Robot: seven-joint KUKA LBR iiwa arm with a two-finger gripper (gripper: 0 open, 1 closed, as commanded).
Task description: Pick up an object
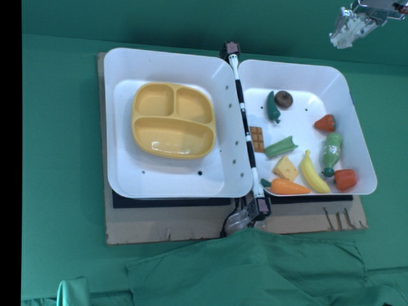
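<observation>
— Green cloth all over the counter (64, 171), two white bins on it. I've got the hand (347, 32) parked high past the far right corner of the right bin (341, 81), well clear of everything. From up here I can't tell how far its fingers are spread, and I see nothing hanging from it.

— So which step are we on?

— The very start, I'd say: approach not yet made, nothing picked. All the candidates lie in the right bin. A banana (313, 173), a carrot (288, 186) and a cheese wedge (286, 168) crowd the near edge; a green bottle (330, 152) and a red pepper (345, 179) sit by the near right corner; a strawberry (325, 123) lies close to the right wall.

— And the left bin?

— Just a yellow tray (173, 120), three compartments. Too broad for me, I reckon.

— What would you go for?

— The strawberry, probably. It's nearest the hand and stands apart from its neighbours. The brown donut (284, 99) toward the far edge is touching a dark green pepper (273, 107), so less clean.

— What does the move need?

— Bring the hand in over the bin, centre it above the piece, fingers wide, then straight down. The wall beside the strawberry is my worry; a finger could catch it.
</observation>
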